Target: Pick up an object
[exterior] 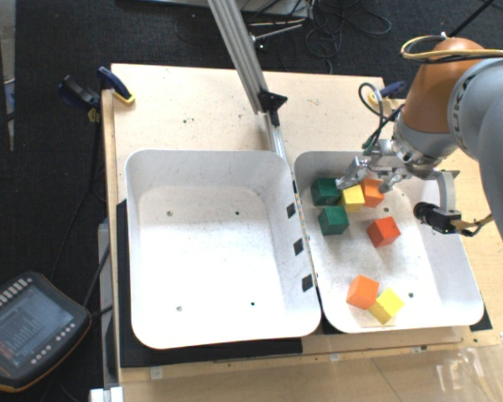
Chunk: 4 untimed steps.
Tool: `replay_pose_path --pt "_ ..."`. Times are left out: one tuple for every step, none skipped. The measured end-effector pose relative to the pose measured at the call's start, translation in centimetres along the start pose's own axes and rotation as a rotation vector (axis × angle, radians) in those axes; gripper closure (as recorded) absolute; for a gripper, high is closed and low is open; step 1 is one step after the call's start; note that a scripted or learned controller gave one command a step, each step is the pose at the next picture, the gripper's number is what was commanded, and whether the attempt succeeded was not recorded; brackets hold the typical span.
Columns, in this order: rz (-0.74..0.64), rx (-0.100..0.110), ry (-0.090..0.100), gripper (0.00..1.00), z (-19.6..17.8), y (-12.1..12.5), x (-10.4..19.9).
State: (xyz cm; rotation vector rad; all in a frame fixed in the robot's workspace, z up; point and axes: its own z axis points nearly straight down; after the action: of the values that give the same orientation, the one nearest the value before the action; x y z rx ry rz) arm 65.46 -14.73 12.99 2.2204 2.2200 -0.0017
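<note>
A light wooden bench [193, 107] is seen from above, and two shallow white bins are carried on it side by side. The left bin [151, 224] is the larger one and takes the middle of the bench. The right bin [453, 283] lies just beside it, toward the right edge of the bench, and all the blocks are found in it.

The grey arm [478, 99] with its orange band is reached in over the far right corner of the bench. Its gripper [365, 174] is lowered to the far part of the right bin, directly above a cluster of blocks. How the jaws stand cannot be told, because the tips are hidden among the blocks, and no block is clearly seen between them.

In the cluster, a dark green block [324, 192] is placed near the far left corner of the right bin. A second green block [334, 220] lies just beside it, nearer to the front. A yellow block [354, 197] and an orange block [373, 193] are touching each other under the gripper. A red block [384, 231] is tilted, near the middle of the bin and apart from the cluster. Near the front edge, another orange block [362, 292] and another yellow block [386, 306] are touching.
</note>
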Motion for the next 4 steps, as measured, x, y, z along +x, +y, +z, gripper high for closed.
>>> replay_pose_path --pt "0.0 -0.005 -0.001 1.0 -1.3 0.1 0.0" --pt "0.001 -0.006 0.0 1.0 -5.9 -0.1 -0.5" --pt "-0.002 -0.008 -0.001 1.0 -11.3 0.1 -0.5" --pt "-0.008 0.001 0.004 1.0 -10.2 -0.2 5.2"
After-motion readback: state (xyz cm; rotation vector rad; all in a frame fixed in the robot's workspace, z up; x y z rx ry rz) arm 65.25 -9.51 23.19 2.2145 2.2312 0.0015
